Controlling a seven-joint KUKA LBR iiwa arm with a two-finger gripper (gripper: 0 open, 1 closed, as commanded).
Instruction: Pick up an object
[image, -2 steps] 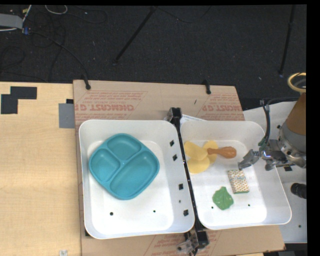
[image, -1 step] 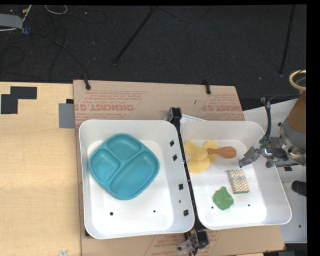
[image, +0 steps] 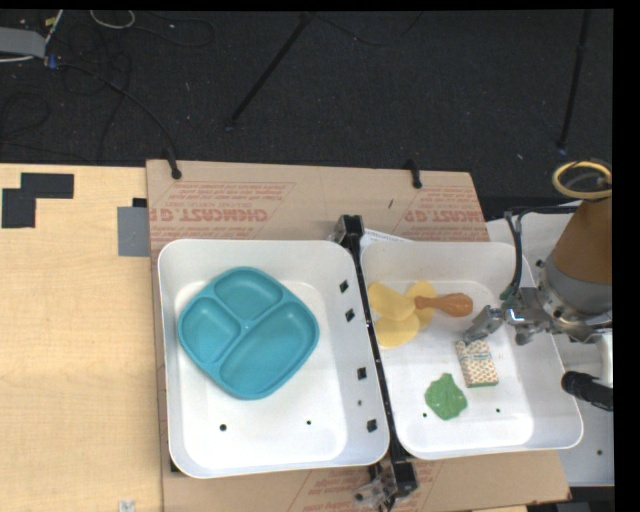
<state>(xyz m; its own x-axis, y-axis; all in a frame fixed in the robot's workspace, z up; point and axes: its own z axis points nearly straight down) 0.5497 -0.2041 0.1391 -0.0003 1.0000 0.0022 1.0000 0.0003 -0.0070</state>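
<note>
Two glossy white bins sit on the tabletop: the left bin (image: 190, 440) carries one smooth teal three-section plate (image: 248, 330), and the right bin (image: 520, 425) holds a floppy yellow piece (image: 392, 312), a brown wooden-looking stick (image: 445, 303), a lumpy green blob (image: 445, 397) and a small speckled block (image: 478, 363). The claw (image: 487, 322) hovers just above the block, blurred, so whether it is parted or pinched I cannot tell.
</note>
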